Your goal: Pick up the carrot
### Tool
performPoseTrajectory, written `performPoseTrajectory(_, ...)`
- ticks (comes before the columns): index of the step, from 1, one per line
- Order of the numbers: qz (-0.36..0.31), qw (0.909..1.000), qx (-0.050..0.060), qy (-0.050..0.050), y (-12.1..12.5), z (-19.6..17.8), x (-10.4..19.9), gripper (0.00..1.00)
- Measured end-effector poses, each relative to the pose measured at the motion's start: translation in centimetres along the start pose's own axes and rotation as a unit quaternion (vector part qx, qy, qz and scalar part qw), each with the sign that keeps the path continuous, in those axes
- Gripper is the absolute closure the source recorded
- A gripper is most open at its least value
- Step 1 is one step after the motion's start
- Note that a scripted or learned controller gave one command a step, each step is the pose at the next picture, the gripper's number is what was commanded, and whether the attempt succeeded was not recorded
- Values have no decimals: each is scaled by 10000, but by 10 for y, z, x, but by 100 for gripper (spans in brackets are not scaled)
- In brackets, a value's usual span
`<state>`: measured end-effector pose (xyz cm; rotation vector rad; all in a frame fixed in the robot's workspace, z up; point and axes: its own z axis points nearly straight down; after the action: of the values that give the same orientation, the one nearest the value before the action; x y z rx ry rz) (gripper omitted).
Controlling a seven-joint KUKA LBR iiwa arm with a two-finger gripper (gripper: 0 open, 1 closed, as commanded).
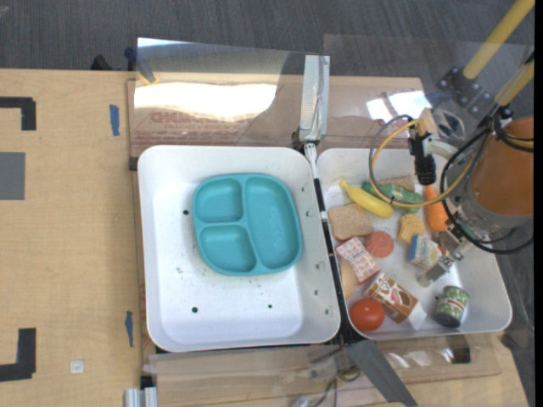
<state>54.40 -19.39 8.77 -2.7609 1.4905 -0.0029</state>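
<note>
Tomato [367,314] and can [451,305] sit below the gripper [443,246]; can't tell its grip, so the carrot [436,215] just above might slip.

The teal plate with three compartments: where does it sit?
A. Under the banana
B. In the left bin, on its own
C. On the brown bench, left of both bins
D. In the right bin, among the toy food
B. The teal plate lies inside the left bin, while the banana, carrot and other toy food lie in the right bin.
</note>
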Motion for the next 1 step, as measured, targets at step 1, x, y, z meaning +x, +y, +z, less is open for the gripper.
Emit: performPoseTrajectory(1,-296,9996,1,18,-11,-1,-54,0)
